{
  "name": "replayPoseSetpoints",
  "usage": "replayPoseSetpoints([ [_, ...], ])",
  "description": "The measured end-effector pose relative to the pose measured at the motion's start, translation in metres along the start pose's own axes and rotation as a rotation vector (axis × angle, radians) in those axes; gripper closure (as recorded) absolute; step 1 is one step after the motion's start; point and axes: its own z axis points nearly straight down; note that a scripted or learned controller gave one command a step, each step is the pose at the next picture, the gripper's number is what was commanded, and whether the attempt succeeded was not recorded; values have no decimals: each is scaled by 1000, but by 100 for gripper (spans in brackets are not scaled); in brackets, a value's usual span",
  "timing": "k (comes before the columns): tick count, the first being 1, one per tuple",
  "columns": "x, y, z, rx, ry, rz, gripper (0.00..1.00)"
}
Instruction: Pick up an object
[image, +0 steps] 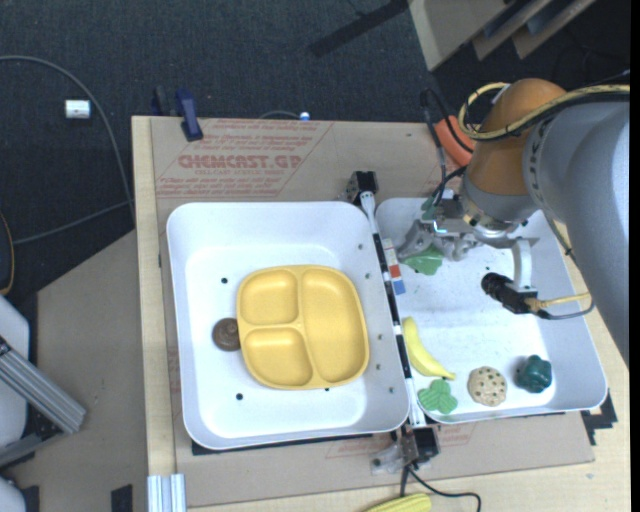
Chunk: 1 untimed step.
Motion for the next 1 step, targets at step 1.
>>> replayPoseSetpoints([
  [1,0,1,-11,-4,0,0,100],
])
